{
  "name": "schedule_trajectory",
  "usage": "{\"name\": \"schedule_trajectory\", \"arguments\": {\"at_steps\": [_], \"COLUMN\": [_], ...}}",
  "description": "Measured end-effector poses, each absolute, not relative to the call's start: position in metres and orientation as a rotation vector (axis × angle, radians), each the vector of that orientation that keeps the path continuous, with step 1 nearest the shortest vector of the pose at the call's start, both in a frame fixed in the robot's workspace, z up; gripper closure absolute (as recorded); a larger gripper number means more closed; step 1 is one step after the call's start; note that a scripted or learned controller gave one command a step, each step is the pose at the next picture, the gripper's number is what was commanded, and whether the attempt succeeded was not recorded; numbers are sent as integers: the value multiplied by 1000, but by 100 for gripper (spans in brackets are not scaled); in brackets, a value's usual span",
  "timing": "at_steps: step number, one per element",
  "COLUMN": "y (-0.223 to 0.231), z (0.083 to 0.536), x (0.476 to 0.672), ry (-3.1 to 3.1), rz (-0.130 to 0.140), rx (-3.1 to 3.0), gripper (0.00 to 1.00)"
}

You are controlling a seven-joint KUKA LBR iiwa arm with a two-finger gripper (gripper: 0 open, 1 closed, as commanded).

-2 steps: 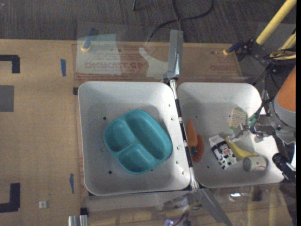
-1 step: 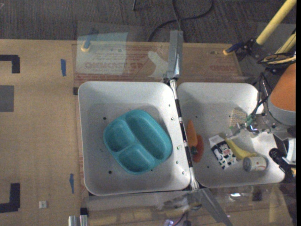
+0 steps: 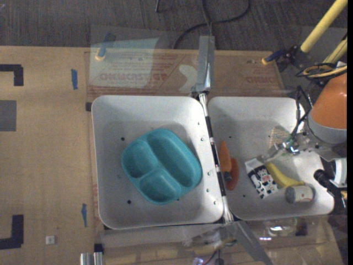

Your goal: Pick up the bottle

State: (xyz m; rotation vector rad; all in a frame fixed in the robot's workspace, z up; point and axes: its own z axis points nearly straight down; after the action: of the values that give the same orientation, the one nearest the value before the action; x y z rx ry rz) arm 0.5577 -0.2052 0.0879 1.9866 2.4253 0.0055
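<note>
Nearest to us, along the bottom edge, we see the front lip of the bench with some clear, shiny hardware below the seam between the 2 bins. Just above it sits the left bin, which holds a teal divided plate with 3 compartments, lying flat and slightly turned, near the bin's middle.

Over in the right bin we count several small things. An orange, carrot-like item lies along the left wall, with a darker red piece touching its lower end. Near the front of that bin lies a small white carton with black spots (a cow pattern, as far as we can tell), tilted on its side. Just beside it, a yellow banana-shaped piece slants toward the front right corner, and at its lower end lies what we take for the bottle, a short tan item with a pale round cap end, on its side near the front wall.

From the right comes the arm, its orange band above the grey wrist. Its gripper hangs over the right bin, above and behind the banana piece and well clear of the bottle. We cannot tell how the hand is set, since the metal parts blur together, and we see nothing held in it.

Behind the bins lies a clear plastic sheet on the bench, and a black cable loops on the floor.
</note>
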Motion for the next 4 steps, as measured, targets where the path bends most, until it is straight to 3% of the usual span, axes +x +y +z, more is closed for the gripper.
{"name": "schedule_trajectory", "arguments": {"at_steps": [1,2,3,4], "y": [-209,-141,-64,1], "z": [100,199,230,257], "x": [559,592,584,603], "ry": [2412,2416,2404,2273], "rz": [8,2,3,2], "rx": [1986,2004,2019,2166], "gripper": [100,100,100,100]}}
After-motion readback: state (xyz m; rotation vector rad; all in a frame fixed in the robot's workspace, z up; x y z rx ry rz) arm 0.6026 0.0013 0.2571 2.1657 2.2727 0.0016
